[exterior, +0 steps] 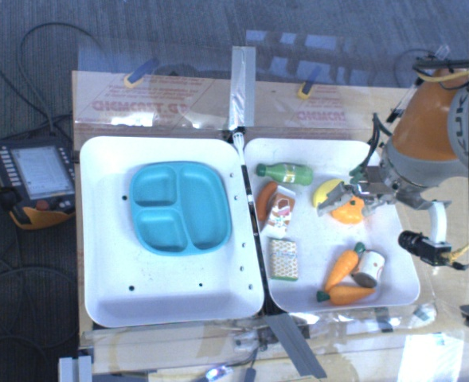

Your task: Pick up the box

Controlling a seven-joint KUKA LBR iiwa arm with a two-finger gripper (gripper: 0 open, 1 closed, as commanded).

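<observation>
A small flat box point(283, 259) with a green and beige pattern lies in the right bin point(393, 245), near its left wall. Just above it lies a white carton point(279, 213) with a red picture, next to a red-orange sausage-shaped piece point(264, 200). My gripper point(347, 192) hangs low over the right bin's upper right part, right at a yellow fruit point(327, 189) and an orange fruit point(348, 212). It is well to the right of both boxes and nothing of them is in it.
A green bottle point(286, 173) lies at the right bin's top. Two carrots point(342, 267) and a small can point(369, 268) sit at its lower right. The left bin point(107, 269) holds a blue divided plate point(180, 206). A teach pendant point(31, 177) lies far left.
</observation>
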